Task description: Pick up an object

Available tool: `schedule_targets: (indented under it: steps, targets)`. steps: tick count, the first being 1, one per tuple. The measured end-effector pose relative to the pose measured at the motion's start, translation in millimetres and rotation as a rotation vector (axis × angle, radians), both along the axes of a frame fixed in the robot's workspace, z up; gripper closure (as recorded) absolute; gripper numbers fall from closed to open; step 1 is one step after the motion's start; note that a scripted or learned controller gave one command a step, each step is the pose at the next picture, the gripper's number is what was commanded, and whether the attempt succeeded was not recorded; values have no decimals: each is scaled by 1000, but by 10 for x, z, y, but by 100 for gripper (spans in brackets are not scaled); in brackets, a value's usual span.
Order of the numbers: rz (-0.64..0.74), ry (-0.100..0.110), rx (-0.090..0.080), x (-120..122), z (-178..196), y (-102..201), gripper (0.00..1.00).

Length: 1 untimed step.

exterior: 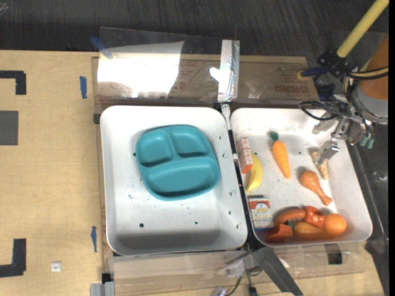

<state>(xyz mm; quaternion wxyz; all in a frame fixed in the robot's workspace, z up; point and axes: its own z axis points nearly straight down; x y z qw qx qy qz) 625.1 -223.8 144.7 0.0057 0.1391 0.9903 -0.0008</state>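
The right bin (361, 190) holds several toy foods. A carrot (281, 158) lies near its middle, and a yellow banana (255, 174) rests against the left wall. An orange drumstick (315, 186) lies right of centre. Along the front are a small printed box (261, 211), a sausage (307, 229), a red piece (314, 216) and an orange (335, 224). My gripper (331, 144) hangs over the bin's back right part, just above a small pale item (321, 163). Nothing shows in its grasp.
The left bin (117, 196) carries a teal divided plate (178, 161). A slim carton (245, 149) leans on the divider between the bins. Cables and a yellow rod (364, 21) crowd the back right corner. A clear plastic sheet (160, 69) lies behind the bins.
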Motion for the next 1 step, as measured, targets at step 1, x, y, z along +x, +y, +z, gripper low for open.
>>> schedule_targets:
  steps: [1]
  targets:
    - [7,0,1,-178,-556,528,0]
